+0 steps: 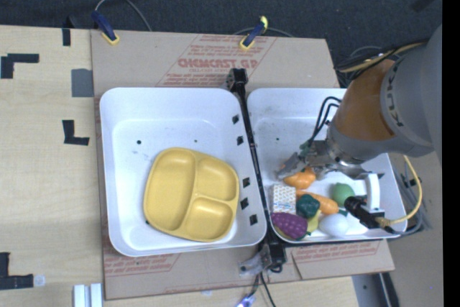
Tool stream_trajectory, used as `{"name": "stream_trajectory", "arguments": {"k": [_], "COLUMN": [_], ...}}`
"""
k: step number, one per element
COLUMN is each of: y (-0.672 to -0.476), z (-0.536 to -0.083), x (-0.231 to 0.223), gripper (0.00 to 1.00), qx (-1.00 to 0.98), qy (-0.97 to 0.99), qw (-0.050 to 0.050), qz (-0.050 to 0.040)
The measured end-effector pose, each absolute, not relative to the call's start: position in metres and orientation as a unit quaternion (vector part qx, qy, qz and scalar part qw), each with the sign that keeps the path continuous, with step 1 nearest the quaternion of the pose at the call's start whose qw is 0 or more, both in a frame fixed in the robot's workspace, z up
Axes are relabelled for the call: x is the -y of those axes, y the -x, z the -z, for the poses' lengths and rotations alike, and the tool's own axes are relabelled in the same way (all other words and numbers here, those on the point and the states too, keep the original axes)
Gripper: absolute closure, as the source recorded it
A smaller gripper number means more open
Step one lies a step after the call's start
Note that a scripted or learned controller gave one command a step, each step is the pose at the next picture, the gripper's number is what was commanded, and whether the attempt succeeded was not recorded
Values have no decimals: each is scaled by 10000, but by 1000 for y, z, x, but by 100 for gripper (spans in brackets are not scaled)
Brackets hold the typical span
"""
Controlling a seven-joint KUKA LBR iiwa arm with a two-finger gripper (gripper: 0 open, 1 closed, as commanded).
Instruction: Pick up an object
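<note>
Reaching down into the right bin (259,122), the gripper (307,163) hovers at the toy food pile beside an orange piece (300,179), apparently mid-approach, so next it likely must settle and close before lifting.

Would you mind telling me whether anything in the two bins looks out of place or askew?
Only mildly. The yellow divided tray lies rotated in the left bin, not square with its walls. In the right bin the small toys are heaped in the near corner. Nothing looks spilled or broken.
</note>
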State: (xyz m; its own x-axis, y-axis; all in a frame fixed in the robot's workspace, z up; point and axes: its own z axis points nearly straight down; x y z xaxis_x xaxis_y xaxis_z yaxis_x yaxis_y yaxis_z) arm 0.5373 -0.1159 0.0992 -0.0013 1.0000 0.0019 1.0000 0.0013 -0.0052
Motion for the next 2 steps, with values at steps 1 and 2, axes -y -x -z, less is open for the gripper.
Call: {"name": "stream_trajectory", "arguments": {"k": [1,2], "y": [-543,-543], "z": [-86,-96], "x": [112,112], "gripper": [0,100], "qx": [7069,7072], "qy": [7073,7070], "qw": [-2,-6], "qz": [-1,1]}}
